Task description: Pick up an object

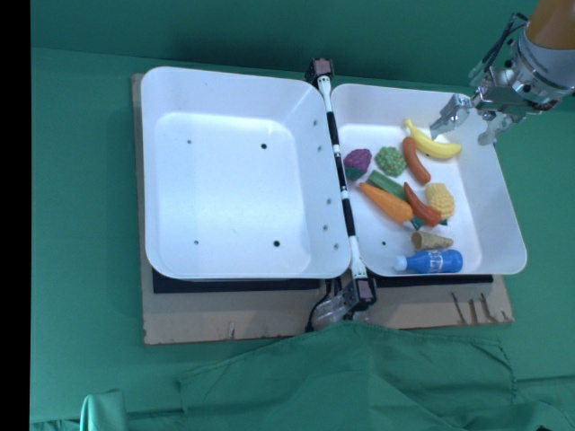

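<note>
A: Where does the nearest candidate lie from the end effector (471, 121)?

B: The banana (433, 142) sits in the right bin (503, 232), at its far right corner. It lies just below and to the left of the end effector in this view, with one fingertip near its upper end. I judge it the likeliest pick.

A: Its long axis?

B: It slants from upper left to lower right, curving slightly. A red sausage (415, 160) lies just beside it on the left, so there is little room on that side.

A: And the fingers?

B: Spread apart, with nothing between them. One finger (448, 115) points down-left over the bin's far rim; the other sits out past the right wall. Whether they touch anything I cannot tell.

A: The other bin?

B: The left bin (171, 106) is well apart from the arm.
</note>
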{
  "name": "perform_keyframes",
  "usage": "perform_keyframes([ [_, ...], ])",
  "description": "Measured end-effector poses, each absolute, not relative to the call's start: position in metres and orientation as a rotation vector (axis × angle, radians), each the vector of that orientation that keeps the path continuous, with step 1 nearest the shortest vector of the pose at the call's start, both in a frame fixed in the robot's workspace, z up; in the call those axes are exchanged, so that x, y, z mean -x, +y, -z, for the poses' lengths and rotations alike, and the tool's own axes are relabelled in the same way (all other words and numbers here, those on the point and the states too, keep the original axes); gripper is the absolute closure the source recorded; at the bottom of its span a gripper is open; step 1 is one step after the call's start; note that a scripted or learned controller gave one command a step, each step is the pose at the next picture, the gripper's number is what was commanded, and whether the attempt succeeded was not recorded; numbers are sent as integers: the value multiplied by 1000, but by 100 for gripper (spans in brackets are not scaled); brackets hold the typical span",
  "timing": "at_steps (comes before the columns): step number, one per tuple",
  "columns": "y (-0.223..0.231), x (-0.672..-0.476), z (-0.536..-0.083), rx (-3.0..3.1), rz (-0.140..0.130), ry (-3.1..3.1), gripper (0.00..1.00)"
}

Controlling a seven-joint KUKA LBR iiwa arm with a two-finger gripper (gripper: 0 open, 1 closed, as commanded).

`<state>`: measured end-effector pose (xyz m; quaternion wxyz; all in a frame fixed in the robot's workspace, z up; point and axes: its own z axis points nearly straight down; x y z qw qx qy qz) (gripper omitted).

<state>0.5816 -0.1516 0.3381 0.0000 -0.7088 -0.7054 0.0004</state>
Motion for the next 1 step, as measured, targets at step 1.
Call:
perform_keyframes([
  [1, -153, -583, -349, 2233, 0, -2216, 100],
])
